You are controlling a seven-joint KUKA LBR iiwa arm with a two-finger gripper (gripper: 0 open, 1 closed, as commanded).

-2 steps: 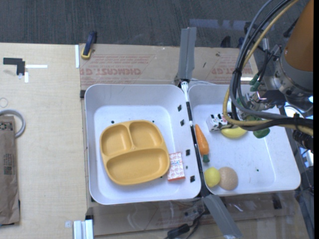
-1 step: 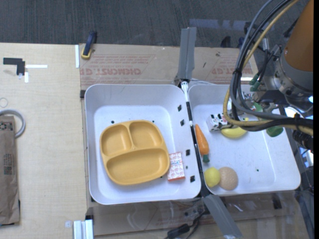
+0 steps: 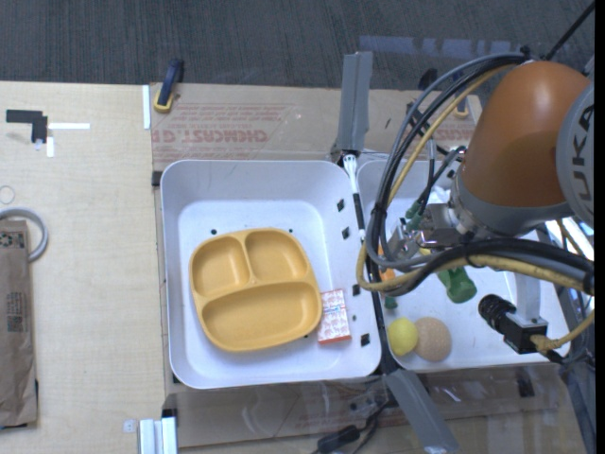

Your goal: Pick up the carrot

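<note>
In your left bin (image 3: 180,282) you have a yellow divided plate (image 3: 255,289) with a small red-and-white packet (image 3: 334,316) beside it, while in the right bin (image 3: 492,353) the gripper (image 3: 408,246) hangs over an orange sliver, likely the carrot (image 3: 388,276), near a green toy (image 3: 458,284), lemon (image 3: 403,337) and tan ball (image 3: 434,339).

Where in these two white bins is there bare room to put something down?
Left bin: free floor along its back wall behind the yellow plate, and a strip at its front. Right bin: crowded by arm, cables, lemon and tan ball.
</note>
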